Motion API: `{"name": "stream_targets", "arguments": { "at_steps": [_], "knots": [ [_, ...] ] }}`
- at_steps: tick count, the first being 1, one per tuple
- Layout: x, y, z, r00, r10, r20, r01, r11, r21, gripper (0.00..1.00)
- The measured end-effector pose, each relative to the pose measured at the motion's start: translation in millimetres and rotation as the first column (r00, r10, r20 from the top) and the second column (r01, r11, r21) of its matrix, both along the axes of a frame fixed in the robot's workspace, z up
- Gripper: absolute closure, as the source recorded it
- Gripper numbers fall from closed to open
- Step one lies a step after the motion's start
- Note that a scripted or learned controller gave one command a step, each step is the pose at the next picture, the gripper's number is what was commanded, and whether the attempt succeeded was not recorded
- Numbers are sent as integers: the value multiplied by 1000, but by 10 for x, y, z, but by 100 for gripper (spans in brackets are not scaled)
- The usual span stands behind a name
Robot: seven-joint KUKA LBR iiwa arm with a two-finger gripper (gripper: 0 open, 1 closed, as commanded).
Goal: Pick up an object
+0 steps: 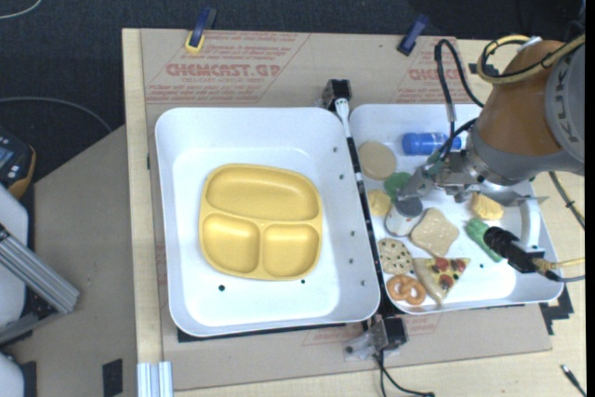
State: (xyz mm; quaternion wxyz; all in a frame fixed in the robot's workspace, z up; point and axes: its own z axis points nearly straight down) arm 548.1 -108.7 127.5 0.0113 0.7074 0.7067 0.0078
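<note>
Gripper (416,191) is down in the right bin (544,288), near that bin's left-centre, arm (521,121) reaching in from the right with the orange band above the wrist. Can't tell whether it's spread or pinched together: the wrist body covers most of it at this angle, and nothing is visibly caught in it. Tip sits over a dark green piece (400,184), with a small white round item (403,220) just below it. Beside that, a tan bread slice (434,232) lies flat. Further up: a round beige cookie (377,159) and a blue bottle (423,142) on its side near the bin's top. Left edge has a small yellow piece (378,203). Bottom-left corner: speckled cracker (395,256), pretzel (406,290), pizza slice (443,272). Right of the bread: a green item (480,232) and a yellow chunk (487,206). Left bin (177,200) holds a yellow three-compartment plate (260,220), flat and roughly centred, well apart from the gripper.
</note>
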Motion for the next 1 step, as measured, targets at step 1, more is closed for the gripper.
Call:
{"name": "stream_targets", "arguments": {
  "at_steps": [1],
  "knots": [
    [-13, -3, 83, 1000, -3, -3, 3, 1000, 1, 100]
  ]
}}
